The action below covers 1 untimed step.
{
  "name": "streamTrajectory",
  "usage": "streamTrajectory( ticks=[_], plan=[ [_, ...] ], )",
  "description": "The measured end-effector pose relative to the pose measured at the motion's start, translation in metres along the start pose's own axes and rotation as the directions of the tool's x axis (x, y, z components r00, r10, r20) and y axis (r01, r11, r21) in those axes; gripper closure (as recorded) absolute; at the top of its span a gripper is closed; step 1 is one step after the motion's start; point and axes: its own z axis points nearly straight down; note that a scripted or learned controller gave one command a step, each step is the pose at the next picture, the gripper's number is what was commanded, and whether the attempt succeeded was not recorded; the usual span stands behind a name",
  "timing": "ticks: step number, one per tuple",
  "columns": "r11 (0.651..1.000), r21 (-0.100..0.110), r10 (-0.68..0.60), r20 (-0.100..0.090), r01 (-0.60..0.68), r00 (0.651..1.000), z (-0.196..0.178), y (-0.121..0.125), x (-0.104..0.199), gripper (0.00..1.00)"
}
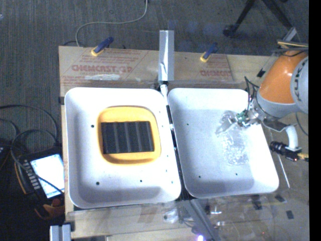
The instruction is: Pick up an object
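Bins: 2 shallow white plastic bins, rounded corners, side by side on bench; left bin point(80, 185), right bin point(200, 177).
Left bin: 1 yellow-orange rounded-rectangle tray w/ black ribbed insert point(128, 134), near bin centre.
Right bin: 1 clear crinkly plastic piece point(233, 144), glossy, irregular, toward right edge.
Arm: grey w/ orange band, over right bin's right edge.
Gripper point(243, 118): at clear piece's upper end; finger state — can't tell.

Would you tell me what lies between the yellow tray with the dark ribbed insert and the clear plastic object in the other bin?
In the camera view, bare white bin floor and the two bins' adjoining rims separate the yellow tray from the clear plastic object.
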Motion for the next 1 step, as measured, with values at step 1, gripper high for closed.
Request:
streamTrajectory(
  ticks=[1],
  plan=[
    [1.000, 0.019, -0.001, 0.003, 0.001, 1.000, -0.0571, 0.0656, 0.0493, 1.00]
  ],
)
